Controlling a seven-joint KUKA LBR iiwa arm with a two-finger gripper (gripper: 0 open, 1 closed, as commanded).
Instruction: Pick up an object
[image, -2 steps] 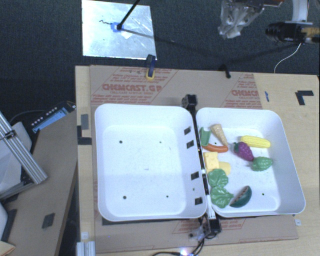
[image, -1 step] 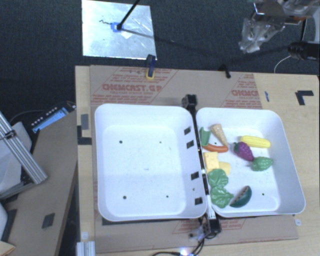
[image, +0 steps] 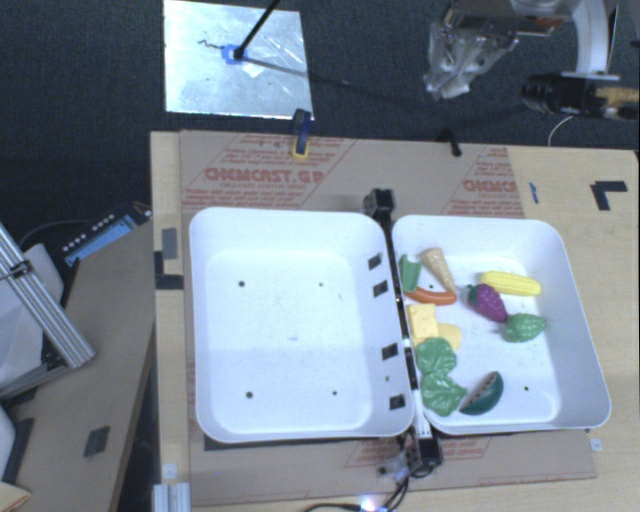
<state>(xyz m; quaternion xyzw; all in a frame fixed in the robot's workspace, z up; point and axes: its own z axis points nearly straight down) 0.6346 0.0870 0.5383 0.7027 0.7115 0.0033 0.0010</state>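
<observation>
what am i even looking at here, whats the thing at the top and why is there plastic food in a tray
One camera looks down at a slant on a bench. At the top right, the robot arm's gripper hangs above the floor behind the bench, holding nothing. Two shallow white bins sit side by side. The right bin holds toy food: a corn cob, purple grapes, a watermelon slice, a yellow cheese block, green leafy pieces. The left bin sits beside it. The robot's job is picking one object up.

light: even, bright | glare: foil sheet | shadows: soft | focus: slightly soft overall
</observation>
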